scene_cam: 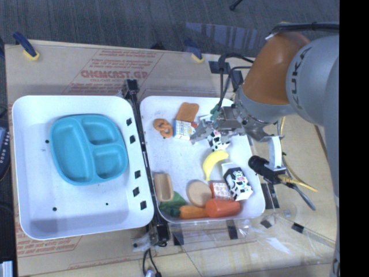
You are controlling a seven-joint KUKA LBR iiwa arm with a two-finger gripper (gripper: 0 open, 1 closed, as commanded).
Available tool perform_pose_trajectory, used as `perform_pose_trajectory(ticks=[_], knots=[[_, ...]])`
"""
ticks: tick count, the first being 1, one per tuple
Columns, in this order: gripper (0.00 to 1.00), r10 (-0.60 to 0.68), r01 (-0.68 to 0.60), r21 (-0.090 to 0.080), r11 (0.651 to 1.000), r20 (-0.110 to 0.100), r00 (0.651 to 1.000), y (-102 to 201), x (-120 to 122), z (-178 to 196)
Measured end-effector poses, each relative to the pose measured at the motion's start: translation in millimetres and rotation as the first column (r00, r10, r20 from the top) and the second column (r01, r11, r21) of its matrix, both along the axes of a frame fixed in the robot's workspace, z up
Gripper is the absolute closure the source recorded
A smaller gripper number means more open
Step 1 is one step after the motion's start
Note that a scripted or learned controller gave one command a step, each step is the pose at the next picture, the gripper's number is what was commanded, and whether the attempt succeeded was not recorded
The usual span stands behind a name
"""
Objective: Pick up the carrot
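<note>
The carrot (193,212), orange with green leaves at its left end, lies along the front wall of the right bin (173,154), between a hot dog bun (163,187) and a red sausage-like piece (223,208). My gripper (207,130) hangs over the far right part of that bin, well behind the carrot. Right at it sits a small cow-patterned carton (218,141), and I cannot make out whether the carton is touched.
The right bin also holds a banana (213,162), a second cow-patterned carton (237,183), a round cookie (199,193), a pretzel (163,127), a small white box (182,130) and a brown slab (188,111). A blue divided plate (89,148) lies in the left bin (34,206).
</note>
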State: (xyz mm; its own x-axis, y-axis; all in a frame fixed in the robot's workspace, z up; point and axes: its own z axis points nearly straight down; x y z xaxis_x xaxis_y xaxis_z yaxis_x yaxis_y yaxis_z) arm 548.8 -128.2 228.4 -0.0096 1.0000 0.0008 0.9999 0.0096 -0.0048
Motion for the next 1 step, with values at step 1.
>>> perform_pose_trajectory(ticks=[1], knots=[[0.00, 0.059, -0.059, 0.002, 0.998, -0.009, 0.998, 36.1, -17.5, -125.4]])
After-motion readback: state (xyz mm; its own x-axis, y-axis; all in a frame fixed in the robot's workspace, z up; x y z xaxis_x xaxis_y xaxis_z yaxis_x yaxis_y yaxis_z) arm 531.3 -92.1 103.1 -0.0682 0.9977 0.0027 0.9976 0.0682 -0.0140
